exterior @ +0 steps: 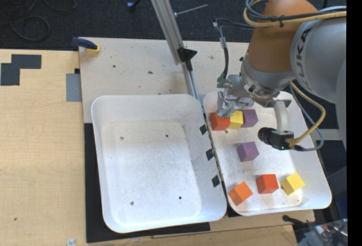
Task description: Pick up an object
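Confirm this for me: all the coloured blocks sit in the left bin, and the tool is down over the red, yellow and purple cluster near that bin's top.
Wrong bin. In the camera view the blocks lie in the right bin, not the left bin. The rest holds: the tool is down over the cluster of red block, yellow block and purple block near that bin's top.

Gripper (228,108) low in right bin (317,197), just above red cube (219,122); yellow cube (236,119) touching red cube's right, purple cube (249,117) beyond. Left bin (107,109) beside.
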You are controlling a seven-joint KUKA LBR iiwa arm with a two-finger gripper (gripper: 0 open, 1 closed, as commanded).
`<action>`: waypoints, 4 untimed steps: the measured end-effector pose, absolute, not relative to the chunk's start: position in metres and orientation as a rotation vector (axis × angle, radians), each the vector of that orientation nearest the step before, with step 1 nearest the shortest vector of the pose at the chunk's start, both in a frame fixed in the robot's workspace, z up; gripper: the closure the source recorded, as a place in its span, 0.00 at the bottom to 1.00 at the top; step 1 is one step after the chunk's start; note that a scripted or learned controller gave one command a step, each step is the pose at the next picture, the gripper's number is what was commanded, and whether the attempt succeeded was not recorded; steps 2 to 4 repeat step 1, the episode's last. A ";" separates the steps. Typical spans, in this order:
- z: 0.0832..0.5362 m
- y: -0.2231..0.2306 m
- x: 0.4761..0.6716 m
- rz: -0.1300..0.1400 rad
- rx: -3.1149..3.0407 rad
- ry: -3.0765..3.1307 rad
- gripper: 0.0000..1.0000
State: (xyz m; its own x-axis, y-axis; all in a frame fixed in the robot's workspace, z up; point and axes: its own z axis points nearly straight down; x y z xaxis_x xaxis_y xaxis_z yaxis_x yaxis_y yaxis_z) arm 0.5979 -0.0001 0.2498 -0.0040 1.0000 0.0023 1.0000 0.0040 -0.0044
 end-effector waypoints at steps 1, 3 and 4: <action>0.251 0.051 0.598 0.001 -2.215 -2.223 1.00; 0.251 0.051 0.598 0.001 -2.215 -2.223 1.00; 0.251 0.051 0.598 0.001 -2.215 -2.223 1.00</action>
